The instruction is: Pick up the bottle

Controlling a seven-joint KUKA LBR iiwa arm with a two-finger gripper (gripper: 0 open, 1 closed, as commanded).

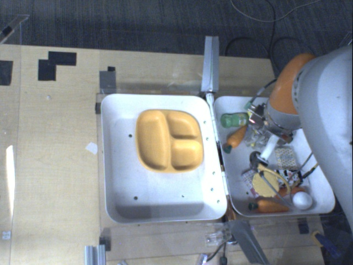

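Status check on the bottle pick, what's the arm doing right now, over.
Gripper low over right white bin, nothing seen held. Small green plastic bottle lying by bin's far-left corner, untouched. Orange carrot-shaped toy right beside it, clutter close.

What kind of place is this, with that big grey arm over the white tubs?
Probably a robotics lab test bench. A grey arm reaches over two white bins on a wooden bench. One bin holds a yellow divided tray, the other small clutter including a green bottle. Loose cables trail across the floor.
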